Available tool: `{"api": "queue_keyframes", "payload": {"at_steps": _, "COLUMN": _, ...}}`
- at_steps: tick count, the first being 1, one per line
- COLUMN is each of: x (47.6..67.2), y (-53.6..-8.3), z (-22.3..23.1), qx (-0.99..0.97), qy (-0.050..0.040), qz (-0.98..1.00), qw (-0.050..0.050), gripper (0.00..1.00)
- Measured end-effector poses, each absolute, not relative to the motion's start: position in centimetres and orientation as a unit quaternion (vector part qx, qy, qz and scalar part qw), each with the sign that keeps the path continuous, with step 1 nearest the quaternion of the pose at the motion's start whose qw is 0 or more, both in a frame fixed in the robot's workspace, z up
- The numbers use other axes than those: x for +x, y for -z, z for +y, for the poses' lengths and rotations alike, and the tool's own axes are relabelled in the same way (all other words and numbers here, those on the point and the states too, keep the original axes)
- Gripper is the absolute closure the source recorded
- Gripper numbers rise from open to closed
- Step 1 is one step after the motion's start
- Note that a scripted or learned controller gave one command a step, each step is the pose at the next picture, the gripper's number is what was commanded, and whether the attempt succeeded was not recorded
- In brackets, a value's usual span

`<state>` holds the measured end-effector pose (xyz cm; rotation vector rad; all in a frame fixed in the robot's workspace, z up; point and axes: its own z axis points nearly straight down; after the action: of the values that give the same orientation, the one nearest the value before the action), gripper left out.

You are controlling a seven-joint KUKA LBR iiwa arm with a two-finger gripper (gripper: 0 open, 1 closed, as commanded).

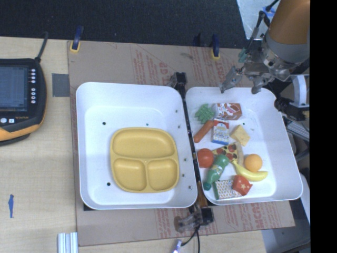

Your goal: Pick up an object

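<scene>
Brown cardboard covers the wooden counter point(42, 183), and two shallow white bins sit on it side by side. A yellow divided plate point(144, 158) lies in the left bin point(92, 101). Toy food is heaped along the near-left part of the right bin point(279, 141): a carrot point(202, 132) with green leaves, a red and white packet point(228, 110), a small blue and white carton point(220, 134), a wedge of cheese point(241, 135), a tomato point(205, 157), a green bottle point(215, 172), a banana point(249, 172), an orange point(253, 162) and a red strawberry point(241, 185). The end effector point(241, 86) hangs over the far edge of the right bin, its two fingers spread apart with nothing between them, clear of the toys. A black and orange handheld controller point(18, 99) rests at the counter's left edge.
</scene>
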<state>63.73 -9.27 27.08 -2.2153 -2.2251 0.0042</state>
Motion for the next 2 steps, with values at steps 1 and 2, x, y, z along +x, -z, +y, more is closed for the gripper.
{"api": "queue_keyframes", "payload": {"at_steps": 1, "x": 61.9, "y": -11.9, "z": -12.2, "qx": -0.706, "qy": -0.0031, "qz": -0.709, "qw": 0.003, "gripper": 0.0}}
{"api": "queue_keyframes", "payload": {"at_steps": 2, "x": 56.8, "y": -9.3, "z": -13.5, "qx": -0.705, "qy": -0.0013, "qz": -0.709, "qw": -0.001, "gripper": 0.0}}
